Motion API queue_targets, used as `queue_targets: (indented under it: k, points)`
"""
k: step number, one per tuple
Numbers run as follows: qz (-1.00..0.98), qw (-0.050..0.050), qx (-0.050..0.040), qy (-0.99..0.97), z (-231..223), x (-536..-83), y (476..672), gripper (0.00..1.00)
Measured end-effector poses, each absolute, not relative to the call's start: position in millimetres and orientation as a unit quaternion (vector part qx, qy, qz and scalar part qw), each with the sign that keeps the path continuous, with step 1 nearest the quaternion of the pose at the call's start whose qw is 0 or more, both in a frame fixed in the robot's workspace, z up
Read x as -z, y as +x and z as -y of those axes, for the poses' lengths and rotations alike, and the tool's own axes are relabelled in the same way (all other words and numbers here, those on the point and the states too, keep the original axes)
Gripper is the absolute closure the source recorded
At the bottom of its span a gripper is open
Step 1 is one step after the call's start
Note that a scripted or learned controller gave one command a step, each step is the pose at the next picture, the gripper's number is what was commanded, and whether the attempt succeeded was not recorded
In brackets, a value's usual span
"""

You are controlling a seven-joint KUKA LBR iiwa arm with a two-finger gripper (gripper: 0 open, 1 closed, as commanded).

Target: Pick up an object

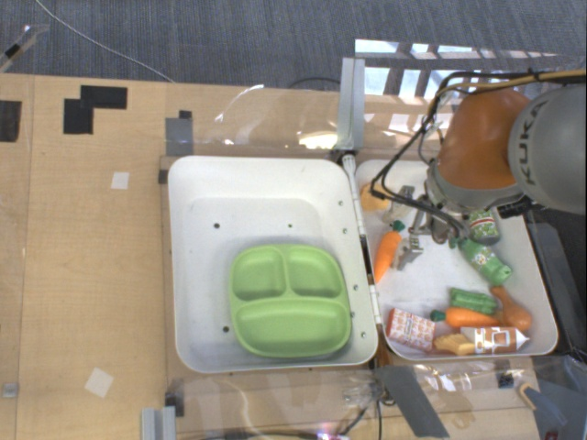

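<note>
The scene is evenly and brightly lit from above. Glare is seen on the clear panel (275, 122) behind the bins, sunlit patches on the floor (440, 62) beyond, and soft blur throughout.

A light green plate (290, 301) lies in the white left bin (197, 200). The white right bin (541, 333) holds an orange carrot (386, 254), a green bottle (485, 260) and a red-and-white box (411, 329). The tabletop (83, 273) is tan with black squares.

We saw open floor in the middle of the right bin (541, 342), hemmed by a carrot (386, 256) and toys (459, 326) along its front.
</note>
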State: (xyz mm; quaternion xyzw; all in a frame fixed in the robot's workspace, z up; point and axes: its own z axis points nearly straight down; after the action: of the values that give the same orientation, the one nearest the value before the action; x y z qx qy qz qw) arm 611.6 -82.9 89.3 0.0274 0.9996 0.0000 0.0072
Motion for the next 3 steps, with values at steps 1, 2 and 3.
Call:
queue_targets:
  k: [1, 2, 3]
  points:
    - [-0.999, 0.008, 0.0004, 0.042, 94, -91, 532.3, 0.0]
    - [-0.991, 0.008, -0.0003, 0.131, 88, -91, 547.4, 0.0]
    - [-0.992, 0.016, 0.0015, 0.128, 90, -104, 551.6, 1.0]
